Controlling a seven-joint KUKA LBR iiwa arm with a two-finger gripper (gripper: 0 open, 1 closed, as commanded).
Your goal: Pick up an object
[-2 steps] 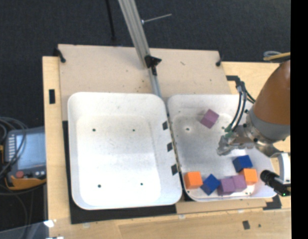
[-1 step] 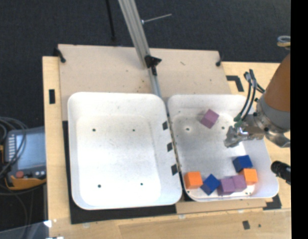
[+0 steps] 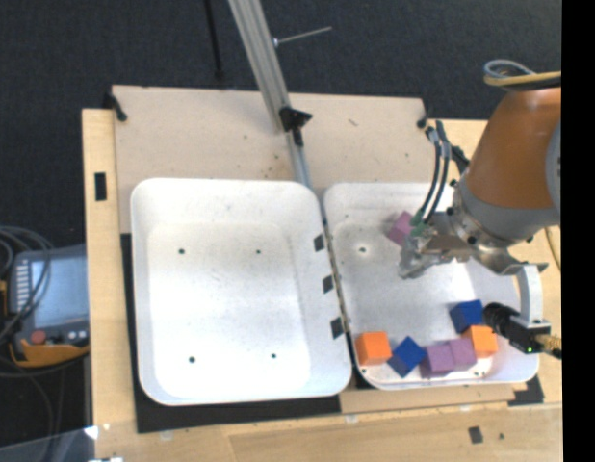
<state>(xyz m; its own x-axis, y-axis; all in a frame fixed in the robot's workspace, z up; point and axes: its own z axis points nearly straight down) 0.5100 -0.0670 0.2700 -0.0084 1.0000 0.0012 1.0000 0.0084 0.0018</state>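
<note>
Tool over the right bin, beside a purple block

The tool [image 3: 413, 258] hangs low in the right bin [image 3: 375, 210], touching the purple block [image 3: 401, 227]; I cannot tell how its jaws stand.

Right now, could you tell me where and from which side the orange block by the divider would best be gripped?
Probably from straight above, closing on the two opposite faces of the orange block that run along the right bin's near wall. It looks like a cube lying flat. A blue block sits close on its right, so a finger there has little room; the other pair of faces seems freer.
</note>
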